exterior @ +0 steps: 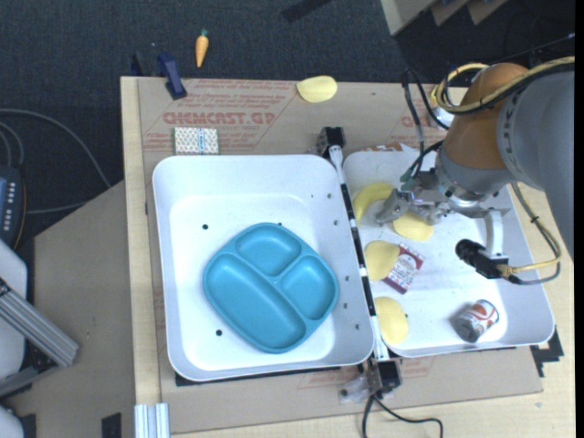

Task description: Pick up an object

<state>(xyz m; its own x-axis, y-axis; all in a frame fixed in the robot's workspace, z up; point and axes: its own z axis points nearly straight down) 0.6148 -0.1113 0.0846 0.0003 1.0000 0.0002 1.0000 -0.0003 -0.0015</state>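
You are looking down on 2 white bins side by side on the worktop (137,245). The left bin (173,199) holds a blue divided plate (269,286), its long axis running from upper left to lower right of the frame. The right bin (529,308) holds the loose pieces: a yellow piece (370,197) at its upper left, another (413,228) just right of it, a third (378,259) near the divider, and a fourth (391,319) at the lower left corner. A small red-and-white packet (403,270) lies just beside the third piece, long axis tilted from upper right to lower left. A crushed can (475,318) lies on its side at the lower right, pointing up and right.

The arm (511,117) comes in from the right of the frame, and the tool (406,210) sits low between the 2 upper yellow pieces. You cannot tell from this view whether it is released or clenched. A separate yellow piece (317,88) lies on the worktop above the bins.
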